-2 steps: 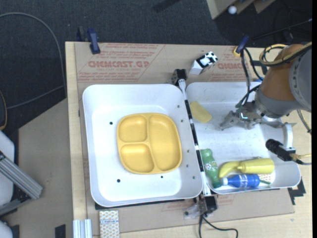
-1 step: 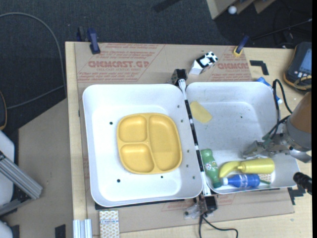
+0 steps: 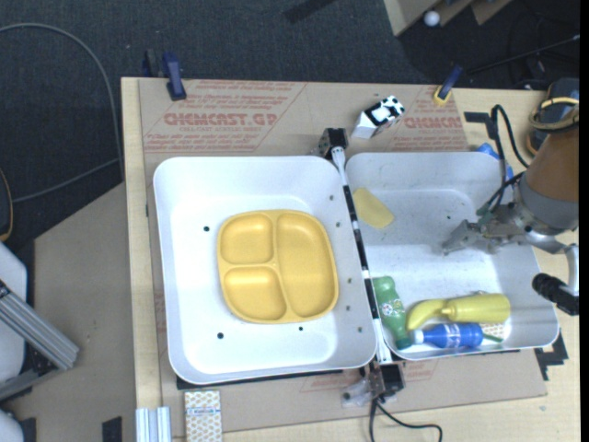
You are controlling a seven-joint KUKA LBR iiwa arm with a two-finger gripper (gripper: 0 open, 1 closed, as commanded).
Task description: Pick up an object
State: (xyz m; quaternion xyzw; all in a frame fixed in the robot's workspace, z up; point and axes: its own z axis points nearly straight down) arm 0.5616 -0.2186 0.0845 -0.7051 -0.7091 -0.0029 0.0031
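Reaching in over the right-hand shallow white bin (image 3: 515,168), the grey arm's two-finger gripper (image 3: 457,238) hangs low above bare floor in the middle of that bin, its dark fingers pointing toward the divider, and nothing can be seen between them; whether they stand apart or together I cannot tell at this size. By that reading the pick is not yet done: no object has left the bin, and the grasp and the lift both remain. Candidates lie on either side of the gripper. One pale yellow flat wedge-shaped piece (image 3: 373,208) rests near the divider, up and to the left of the gripper and apart from it. Along the bin's near wall sits a small cluster: one green packet with pale markings (image 3: 386,300), one yellow banana-shaped toy (image 3: 429,313), one yellow squeeze bottle (image 3: 477,308) lying on its side, and one blue bottle with a white end (image 3: 449,338) lying beneath it, the four touching or overlapping. That makes five loose objects in the right bin. The left-hand shallow white bin (image 3: 184,201) holds one yellow three-compartment plastic plate (image 3: 276,265), lying flat near its centre. There are two bins, one arm and one gripper.
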